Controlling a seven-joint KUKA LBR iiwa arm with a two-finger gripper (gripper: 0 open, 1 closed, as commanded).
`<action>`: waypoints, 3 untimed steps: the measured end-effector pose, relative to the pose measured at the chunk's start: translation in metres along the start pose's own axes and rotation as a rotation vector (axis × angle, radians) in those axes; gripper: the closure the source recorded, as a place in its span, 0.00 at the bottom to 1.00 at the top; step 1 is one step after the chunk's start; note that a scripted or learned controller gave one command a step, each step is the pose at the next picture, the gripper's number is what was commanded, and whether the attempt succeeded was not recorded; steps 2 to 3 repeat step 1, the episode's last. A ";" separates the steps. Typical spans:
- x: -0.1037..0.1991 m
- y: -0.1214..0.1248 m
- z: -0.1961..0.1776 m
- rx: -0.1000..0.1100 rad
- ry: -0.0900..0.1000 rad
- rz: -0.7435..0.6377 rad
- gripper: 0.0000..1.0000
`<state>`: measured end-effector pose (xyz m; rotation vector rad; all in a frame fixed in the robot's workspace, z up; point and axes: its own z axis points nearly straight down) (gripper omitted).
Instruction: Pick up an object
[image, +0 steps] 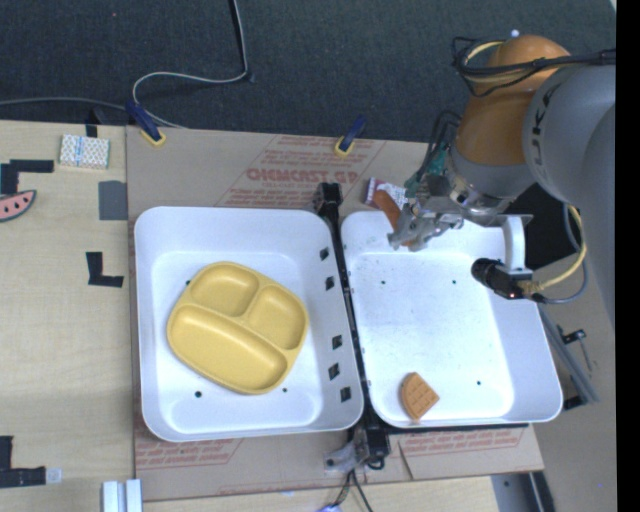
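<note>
- Pincer (408, 238) hovers at the right bin's (520, 400) far-left corner; cannot tell its state.
- Biscuit (418, 395) near that bin's front edge.
- Yellow plate (238, 326) in the left bin (160, 300).

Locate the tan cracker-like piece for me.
The tan cracker-like piece lies in the right bin, near its front wall, far from the pincer at the bin's back edge.

Probably robotics lab: white bins (150, 300) on cardboard-covered bench (60, 300), tape marks, loose cables (190, 75).
</note>
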<state>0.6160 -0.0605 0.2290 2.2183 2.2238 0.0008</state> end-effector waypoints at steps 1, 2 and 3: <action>0.033 -0.032 -0.013 0.002 0.001 0.000 1.00; 0.033 -0.032 -0.013 0.002 0.001 0.000 1.00; 0.033 -0.032 -0.013 0.002 0.001 0.000 1.00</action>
